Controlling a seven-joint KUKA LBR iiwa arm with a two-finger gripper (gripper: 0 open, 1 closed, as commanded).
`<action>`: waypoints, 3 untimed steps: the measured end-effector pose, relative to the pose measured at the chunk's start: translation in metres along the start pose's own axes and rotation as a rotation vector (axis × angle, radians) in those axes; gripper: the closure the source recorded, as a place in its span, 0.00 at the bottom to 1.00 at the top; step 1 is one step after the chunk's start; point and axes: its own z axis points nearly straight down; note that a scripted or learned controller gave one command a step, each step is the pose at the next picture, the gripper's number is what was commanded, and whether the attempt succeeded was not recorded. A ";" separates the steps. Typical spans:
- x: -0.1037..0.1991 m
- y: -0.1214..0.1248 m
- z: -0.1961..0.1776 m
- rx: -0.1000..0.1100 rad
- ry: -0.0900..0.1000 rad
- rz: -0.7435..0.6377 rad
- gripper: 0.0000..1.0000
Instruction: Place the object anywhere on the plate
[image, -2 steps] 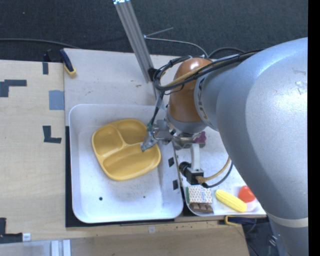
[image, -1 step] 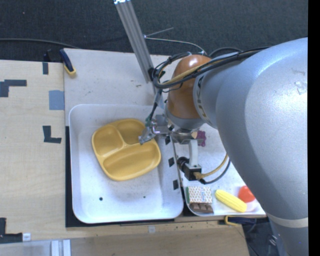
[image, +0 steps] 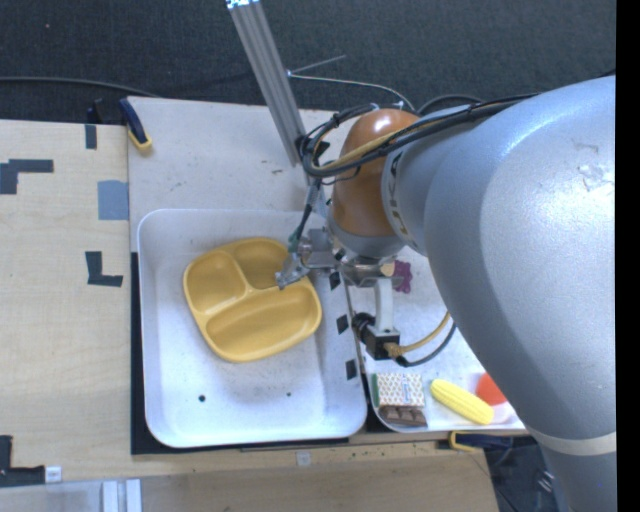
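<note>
A yellow plate (image: 250, 300) with divided compartments lies in the left white bin (image: 170, 400), toward its upper right. My gripper (image: 297, 268) hangs low over the plate's right rim, next to the wall between the two bins. The grey arm with its orange band (image: 365, 185) covers most of the right bin. I see nothing clearly held at the gripper's tip. A small purple object (image: 403, 276) peeks out just right of the wrist, in the right bin.
At the right bin's front lie a yellow corn cob (image: 461, 400), a checkered brown-and-white block (image: 401, 396) and an orange piece (image: 489, 386). A metal strut (image: 268, 75) slants up behind the arm. A yellow and blue clip (image: 136, 126) sits at the bench's back left.
</note>
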 end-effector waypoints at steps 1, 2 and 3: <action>0.000 0.001 0.001 0.001 -0.001 0.000 0.00; 0.001 0.001 0.001 0.001 -0.002 -0.001 0.00; 0.002 -0.001 0.000 0.000 -0.004 0.004 0.00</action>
